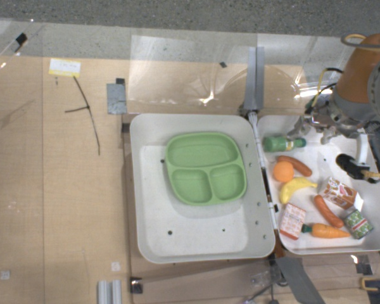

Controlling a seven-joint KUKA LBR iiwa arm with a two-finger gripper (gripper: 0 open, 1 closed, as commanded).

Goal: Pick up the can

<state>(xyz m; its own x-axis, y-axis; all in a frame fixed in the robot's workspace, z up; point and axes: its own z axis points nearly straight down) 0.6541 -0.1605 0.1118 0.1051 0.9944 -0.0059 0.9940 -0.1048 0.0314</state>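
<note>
1. Green and small, the can (pixel 358 225) lies in the near right corner of the right bin (pixel 373 249). It touches the tip of a carrot (pixel 329 231) and sits just beside a little carton (pixel 341 195)
2. Up at the far end of that bin, the gripper (pixel 326 124) hangs near a green bottle (pixel 282 144). I cannot tell if it is open or closed. It holds nothing that I can see
3. The gripper is well apart from the can, so it could come down on the bottle or the orange (pixel 283 171) by mistake
4. The can is packed in with other things. The gripper could bump the carton or grab the carrot too
5. The can is round and looks tipped over. It could roll or slip out of a loose squeeze
6. The bin wall is close to the can, so the gripper might hit it
</note>
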